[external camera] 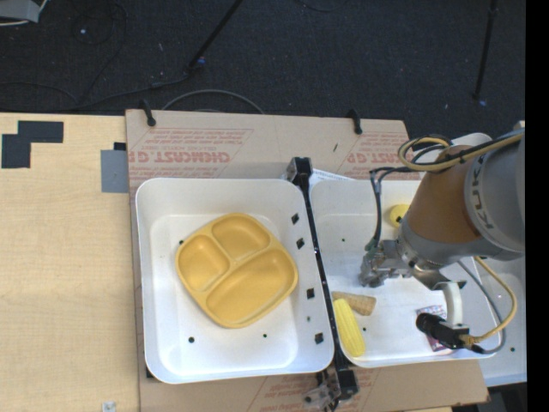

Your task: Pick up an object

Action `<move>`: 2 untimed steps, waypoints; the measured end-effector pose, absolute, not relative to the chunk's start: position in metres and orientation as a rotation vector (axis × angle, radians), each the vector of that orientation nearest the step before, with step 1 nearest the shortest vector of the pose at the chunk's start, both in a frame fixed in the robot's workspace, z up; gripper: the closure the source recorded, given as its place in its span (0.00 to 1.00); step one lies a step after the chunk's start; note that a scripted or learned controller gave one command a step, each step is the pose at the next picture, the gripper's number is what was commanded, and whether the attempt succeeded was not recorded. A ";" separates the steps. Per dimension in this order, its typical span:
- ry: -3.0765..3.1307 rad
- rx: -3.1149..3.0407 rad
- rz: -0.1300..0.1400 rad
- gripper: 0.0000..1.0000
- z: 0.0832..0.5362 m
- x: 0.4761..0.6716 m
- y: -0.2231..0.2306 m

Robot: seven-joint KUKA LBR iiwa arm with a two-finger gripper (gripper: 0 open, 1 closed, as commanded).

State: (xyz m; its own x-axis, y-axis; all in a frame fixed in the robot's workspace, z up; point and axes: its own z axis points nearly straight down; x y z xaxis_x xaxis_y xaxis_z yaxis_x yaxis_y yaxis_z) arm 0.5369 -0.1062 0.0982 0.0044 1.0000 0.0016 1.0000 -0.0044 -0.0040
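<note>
My gripper (372,271) hangs low in the right bin (390,356), near its left-middle part, with the grey and orange arm reaching in from the right. Just below the gripper lies a small tan wedge-shaped piece (360,304), close to it but apart from it. A yellow corn cob (348,327) lies beside the wedge, along the bin's left wall. A round yellow object (397,215) sits at the back of the right bin, partly hidden behind the arm. Nothing shows in the gripper's grasp.
The left bin (163,230) holds a yellow divided plate (237,269) at its middle. A black divider rail (314,264) runs between the two bins. Cables loop around the wrist over the right bin's right half. Cardboard lies under both bins.
</note>
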 end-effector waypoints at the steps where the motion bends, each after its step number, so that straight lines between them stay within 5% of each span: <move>1: -2.223 -2.221 -0.001 1.00 0.141 0.541 -0.104; 2: -2.224 -2.221 -0.002 1.00 0.202 0.546 -0.099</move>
State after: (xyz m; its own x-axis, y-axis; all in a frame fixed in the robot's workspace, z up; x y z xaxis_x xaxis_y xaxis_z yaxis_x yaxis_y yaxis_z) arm 0.5459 -0.0990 0.2022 -0.0015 1.0000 -0.0001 1.0000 0.0015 0.0024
